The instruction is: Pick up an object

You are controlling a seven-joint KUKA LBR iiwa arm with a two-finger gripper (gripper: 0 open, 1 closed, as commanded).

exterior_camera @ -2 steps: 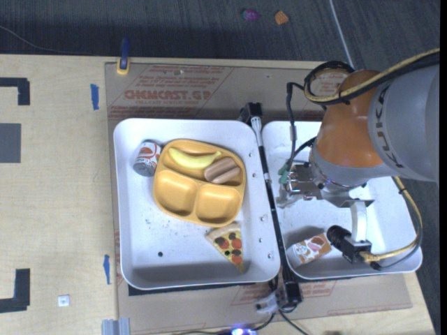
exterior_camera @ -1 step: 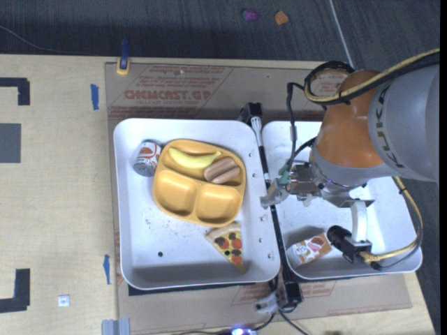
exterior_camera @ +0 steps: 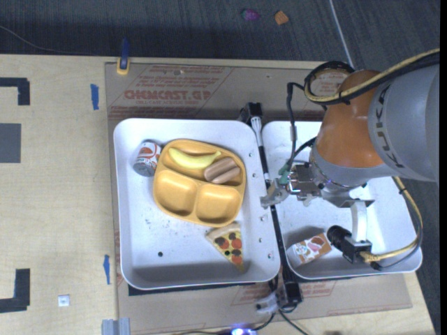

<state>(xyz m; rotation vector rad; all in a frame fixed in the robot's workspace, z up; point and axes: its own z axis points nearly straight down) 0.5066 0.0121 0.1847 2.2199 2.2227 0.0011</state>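
My gripper (exterior_camera: 276, 189) hangs low over the left edge of the right bin (exterior_camera: 391, 208), close to the divider between the two bins, with no object seen in it. A small brown-and-white packet (exterior_camera: 309, 248) lies at the front left of the right bin, below the gripper and apart from it. The left bin (exterior_camera: 133, 243) holds a yellow divided plate (exterior_camera: 198, 187) with a banana (exterior_camera: 187, 159) and a hot dog (exterior_camera: 223, 170) in its far compartments. A crushed can (exterior_camera: 147, 158) lies left of the plate. In front of the plate rests a pizza slice (exterior_camera: 228, 243).
The grey arm with its orange band (exterior_camera: 349, 135) covers much of the right bin's far half. Cables (exterior_camera: 255, 117) run along the rim between the bins. Bare floor shows in the left bin's front left and along the right bin's right side.
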